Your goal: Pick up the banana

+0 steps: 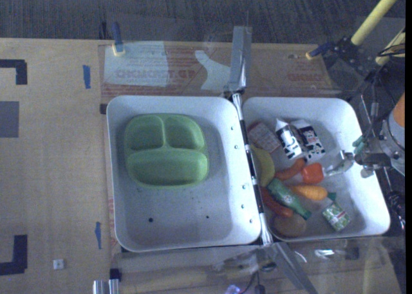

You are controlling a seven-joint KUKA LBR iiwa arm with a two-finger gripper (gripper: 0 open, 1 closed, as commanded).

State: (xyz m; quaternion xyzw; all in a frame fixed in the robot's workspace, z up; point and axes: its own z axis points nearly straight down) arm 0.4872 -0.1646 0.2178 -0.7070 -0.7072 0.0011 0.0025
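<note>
The banana (262,165) is yellow-green and lies along the left wall of the right bin (360,125), partly tucked under other toy foods. My gripper (347,160) hangs over the right side of that bin, on the grey arm that comes in from the right edge. It is well to the right of the banana, past an orange-red pepper (312,172). Nothing shows in the gripper.
Crowded around the banana are a brown waffle (262,136), two black-and-white cartons (290,139), a carrot (310,192), a green bottle (288,197), a brown round item (290,225) and a green packet (336,215). The left bin (122,222) holds a green divided plate (166,150).
</note>
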